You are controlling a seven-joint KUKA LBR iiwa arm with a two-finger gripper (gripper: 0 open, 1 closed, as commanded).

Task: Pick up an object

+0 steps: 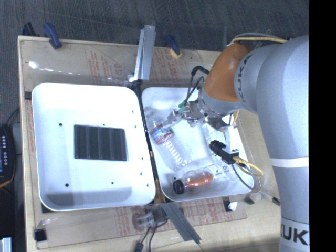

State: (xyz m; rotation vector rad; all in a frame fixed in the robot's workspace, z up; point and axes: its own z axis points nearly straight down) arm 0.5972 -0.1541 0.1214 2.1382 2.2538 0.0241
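Dark carpet surrounds the table (31, 77), a pale board with blue clamps along its upper edge and two shallow white bins side by side on it. At left, the left bin (52, 114) holds nothing but a dark ribbed rectangle on its floor. To its right, the right bin (157, 96) holds the things to choose from: a clear plastic bottle (170, 143) with a red-and-white label, lying diagonally from the bin's upper left toward its middle, and a second clear bottle (195, 181) with a black cap and a copper-coloured band, lying along the bin's lower edge.

Entering from the right of the frame, the grey arm (283, 98) has its orange band over the upper right of the right bin. Below the band, the gripper (191, 113) is down inside the bin, close to the upper end of the labelled bottle. Whether it is spread or closed cannot be made out amid the cables and glare.

Judged from this, the pick is not yet done: both bottles appear to lie on the bin floor, and nothing is seen lifted. The grasp and the lift remain.
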